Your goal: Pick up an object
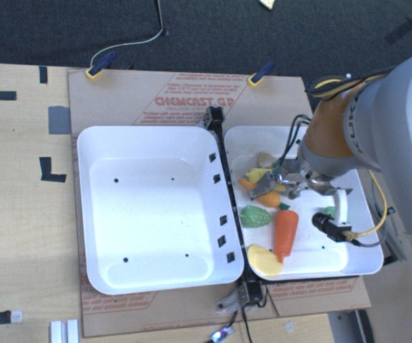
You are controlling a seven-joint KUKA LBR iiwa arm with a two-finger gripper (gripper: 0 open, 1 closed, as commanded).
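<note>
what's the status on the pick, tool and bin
Tool low in right bin, among yellow and orange pieces. No grasp visible. Carrot, green piece, yellow piece lying close by.

Wooden counter (20, 191) with black tape marks at left. Cardboard sheet (184, 106) lies on it, clamped at far edge by two clips (100, 64). Two white bins (91, 148) sit side by side on the cardboard.
</note>
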